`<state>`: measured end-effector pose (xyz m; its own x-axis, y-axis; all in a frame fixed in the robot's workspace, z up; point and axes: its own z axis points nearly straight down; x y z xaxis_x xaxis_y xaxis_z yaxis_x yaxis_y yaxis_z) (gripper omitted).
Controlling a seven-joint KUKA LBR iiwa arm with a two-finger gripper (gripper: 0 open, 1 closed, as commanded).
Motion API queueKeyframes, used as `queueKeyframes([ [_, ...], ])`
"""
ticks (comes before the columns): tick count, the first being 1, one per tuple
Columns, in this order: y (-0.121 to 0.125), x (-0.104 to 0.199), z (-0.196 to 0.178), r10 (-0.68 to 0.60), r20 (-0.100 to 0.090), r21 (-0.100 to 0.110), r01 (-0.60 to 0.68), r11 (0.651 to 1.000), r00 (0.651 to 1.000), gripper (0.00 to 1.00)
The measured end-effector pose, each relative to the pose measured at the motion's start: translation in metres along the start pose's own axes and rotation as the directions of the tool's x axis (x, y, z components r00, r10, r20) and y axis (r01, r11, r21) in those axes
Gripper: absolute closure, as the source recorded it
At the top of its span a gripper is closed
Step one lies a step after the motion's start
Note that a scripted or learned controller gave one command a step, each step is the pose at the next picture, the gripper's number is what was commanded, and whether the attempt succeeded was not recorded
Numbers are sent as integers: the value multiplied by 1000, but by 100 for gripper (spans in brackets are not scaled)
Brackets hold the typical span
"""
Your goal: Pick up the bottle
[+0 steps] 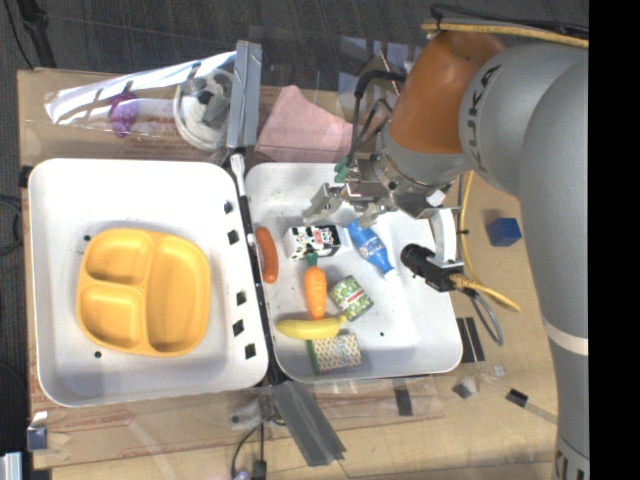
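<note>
One gripper (pixel 335 200) is hanging over the right bin (pixel 440 353), near the blue bottle (pixel 369 247) — maybe getting ready to grab it — holding nothing, jaws unclear.

Gripper (pixel 345 200) over right bin (pixel 425 353), beside blue bottle (pixel 369 247), carrot (pixel 316 290)

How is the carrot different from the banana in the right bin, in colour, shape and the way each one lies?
The carrot is orange with a green top, while the banana is yellow. The carrot is a straight, tapering shape; the banana is long and gently curved. The carrot lies pointing up and down in the picture, green end toward the far side, and the banana lies across, left to right, just below it. Both are toy foods lying flat on the floor of the right bin.
</note>
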<state>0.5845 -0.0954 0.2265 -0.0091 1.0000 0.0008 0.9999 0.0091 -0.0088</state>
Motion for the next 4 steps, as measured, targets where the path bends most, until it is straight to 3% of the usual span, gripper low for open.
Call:
queueKeyframes([
  [1,-11,-72,-24,-21,1,-4,21,1000,1000,0],
  [2,21,-105,68,-1,0,0,1,1000,1000,0],
  [3,42,-113,136,9,1,-4,-9,1000,1000,0],
  [4,42,-111,128,3,0,1,-3,1000,1000,100],
])
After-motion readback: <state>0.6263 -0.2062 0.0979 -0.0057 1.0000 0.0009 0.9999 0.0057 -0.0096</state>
